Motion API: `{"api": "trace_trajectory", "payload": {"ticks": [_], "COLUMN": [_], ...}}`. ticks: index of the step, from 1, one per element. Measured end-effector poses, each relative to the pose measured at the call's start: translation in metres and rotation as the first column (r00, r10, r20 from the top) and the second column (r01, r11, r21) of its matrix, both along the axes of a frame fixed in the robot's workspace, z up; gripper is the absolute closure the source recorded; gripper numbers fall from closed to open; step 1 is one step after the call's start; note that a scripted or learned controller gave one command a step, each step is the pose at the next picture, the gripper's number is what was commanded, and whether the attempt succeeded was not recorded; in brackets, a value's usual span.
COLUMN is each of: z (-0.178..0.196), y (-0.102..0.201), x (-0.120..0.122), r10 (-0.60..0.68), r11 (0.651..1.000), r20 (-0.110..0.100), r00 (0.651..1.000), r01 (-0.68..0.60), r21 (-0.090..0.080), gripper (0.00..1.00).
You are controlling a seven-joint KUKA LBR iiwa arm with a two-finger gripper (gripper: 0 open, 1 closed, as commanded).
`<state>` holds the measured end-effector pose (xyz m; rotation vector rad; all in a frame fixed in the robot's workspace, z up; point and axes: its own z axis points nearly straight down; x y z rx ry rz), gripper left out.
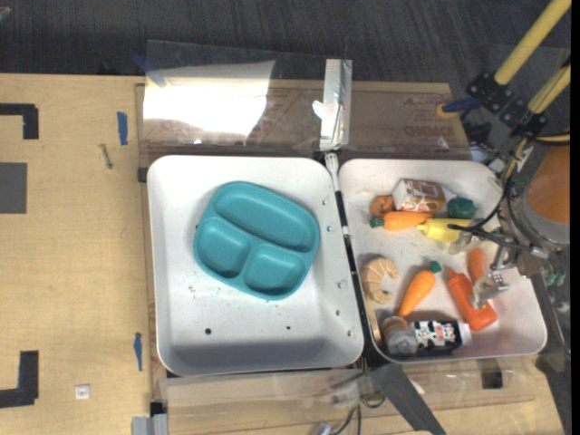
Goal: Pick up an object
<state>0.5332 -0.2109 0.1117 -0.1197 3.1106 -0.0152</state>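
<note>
Presently, the gripper (497, 277) is held low over the right bin (530, 338), nothing seen between its parted fingers. An orange carrot (418, 290) lies near; judged light, rigid, smooth, best grasped mid-body.

We find no text that can be read with confidence. The cardboard panel (426, 120) behind the right bin (530, 333) carries faint printed lettering, too pale and small for us to make out. The small carton (419, 195) in that bin bears a printed face with a picture, its wording illegible. The dark bottle (426, 335) lying at the bin's near edge has a white label with dark marks, which we cannot resolve into words or numbers.
</note>
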Motion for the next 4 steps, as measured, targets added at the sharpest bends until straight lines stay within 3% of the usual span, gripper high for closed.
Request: {"api": "trace_trajectory", "payload": {"ticks": [1, 2, 3, 4], "z": [-0.021, -0.018, 0.033, -0.023], "y": [0.062, 0.082, -0.015, -0.012], "x": [-0.03, -0.038, 0.01, 0.02], "r10": [-0.069, -0.064, 0.323, 0.217], "r11": [0.998, 0.998, 0.946, 0.976], "r20": [-0.001, 0.016, -0.019, -0.02], "r00": [0.998, 0.998, 0.946, 0.976], "r01": [0.069, 0.064, -0.323, -0.217], "r21": [0.008, 0.003, 0.001, 0.005], "gripper": [0.0, 0.0, 0.0, 0.0]}}
